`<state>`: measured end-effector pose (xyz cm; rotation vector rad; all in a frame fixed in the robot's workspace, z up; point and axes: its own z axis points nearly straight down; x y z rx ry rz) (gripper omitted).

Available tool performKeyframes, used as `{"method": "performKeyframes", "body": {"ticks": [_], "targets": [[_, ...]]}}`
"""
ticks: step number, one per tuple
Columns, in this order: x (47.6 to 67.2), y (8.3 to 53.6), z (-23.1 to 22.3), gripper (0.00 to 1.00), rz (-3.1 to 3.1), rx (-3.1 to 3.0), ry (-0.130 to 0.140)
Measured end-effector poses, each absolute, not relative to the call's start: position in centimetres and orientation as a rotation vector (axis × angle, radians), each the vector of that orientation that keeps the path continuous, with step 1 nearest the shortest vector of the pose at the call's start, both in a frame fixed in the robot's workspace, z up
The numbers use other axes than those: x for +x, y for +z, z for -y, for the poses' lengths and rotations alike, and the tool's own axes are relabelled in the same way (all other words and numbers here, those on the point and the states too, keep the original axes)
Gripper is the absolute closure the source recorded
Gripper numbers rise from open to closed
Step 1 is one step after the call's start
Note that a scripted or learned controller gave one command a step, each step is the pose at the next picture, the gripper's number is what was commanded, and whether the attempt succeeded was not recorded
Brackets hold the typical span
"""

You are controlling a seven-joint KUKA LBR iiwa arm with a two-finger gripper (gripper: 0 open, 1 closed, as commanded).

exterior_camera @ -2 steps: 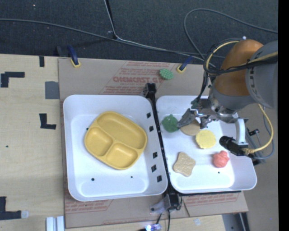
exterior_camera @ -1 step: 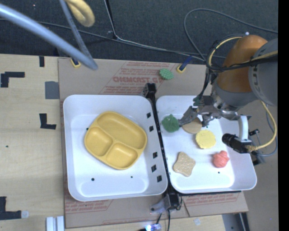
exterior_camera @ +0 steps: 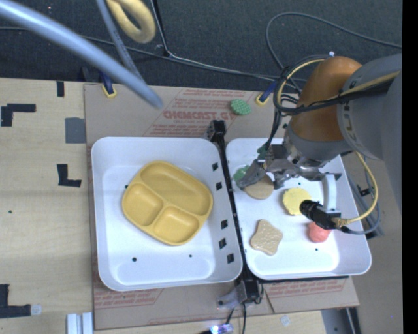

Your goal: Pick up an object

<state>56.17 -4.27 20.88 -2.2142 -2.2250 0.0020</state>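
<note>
Grey hose (exterior_camera: 78,45) w/ a yellow loop (exterior_camera: 134,18) cuts across top-left of frame, blurred, closest to cam, above the desk (exterior_camera: 39,215). Desk is wood w/ black marks; cardboard sheet (exterior_camera: 189,114) w/ red print sits on it, carrying two white bins side by side. Left bin (exterior_camera: 108,261): one yellow 3-compartment tray (exterior_camera: 167,202), roughly centred, turned at an angle. Right bin (exterior_camera: 353,264): tan flat piece (exterior_camera: 266,237) near its front edge, left of centre; tan round piece (exterior_camera: 258,191) near the bin's left wall, mid-depth; yellow round piece (exterior_camera: 295,199) near centre; pink/red small item (exterior_camera: 318,232) toward the right side, partly under a black cable fitting (exterior_camera: 313,209); bit of green (exterior_camera: 240,174) by the left wall, just behind the tan round piece. Green textured item (exterior_camera: 240,107) lies outside the bins on the cardboard near its far edge. Arm w/ orange band (exterior_camera: 326,81) comes in from the right, wrist over the far half of the right bin. Pincer (exterior_camera: 256,175) is low over the bin's left side, right above/at the tan round piece and the green bit; contact unclear. Can't tell if pincer is apart or together, too blurry + self-occluded. Nothing visibly between it. Black divider clips (exterior_camera: 222,189) run btwn the bins.
</note>
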Motion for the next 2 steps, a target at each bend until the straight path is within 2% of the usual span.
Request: {"method": "performKeyframes", "body": {"ticks": [1,2], "targets": [[55.9,20.3,-1.2,1.00,2.227,-2.212,0.001],[54.7,21.9,-6.4,1.00,2.229,-2.212,-0.001]]}}
